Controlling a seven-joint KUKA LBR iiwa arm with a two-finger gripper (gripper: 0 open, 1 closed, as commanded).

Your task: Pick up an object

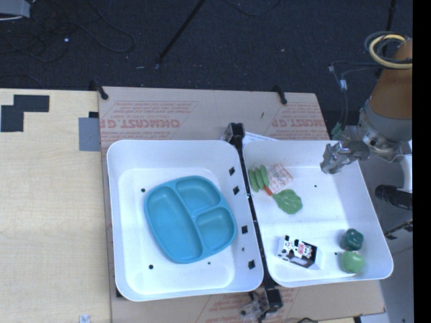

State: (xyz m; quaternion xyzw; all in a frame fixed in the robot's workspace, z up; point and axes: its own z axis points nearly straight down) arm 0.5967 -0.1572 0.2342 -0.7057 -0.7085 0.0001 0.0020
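From my remote station, I read this as the approach step: nothing is lifted yet. Nearest the camera in the right bin (377, 264), a black-and-white printed card packet (297, 250) lies near the front wall, with a dark green round piece (351, 238) touching a lighter green ball (351, 262) in the front right corner. Farther in, a green leaf-shaped toy (289, 201) rests just beside a pink-and-white wrapped packet (279, 176) and a green ridged pod (258, 177) close to the divider. The left bin (128, 173) carries a blue sectioned plate (190, 217). At the far right rim, my gripper (334, 159) hangs over the bin's back corner, grasping nothing; I cannot tell whether its fingers are spread or closed. The grey-and-orange arm (388, 99) leans in behind it. My next move, I judge, calls for travelling inward over one item, then descending.
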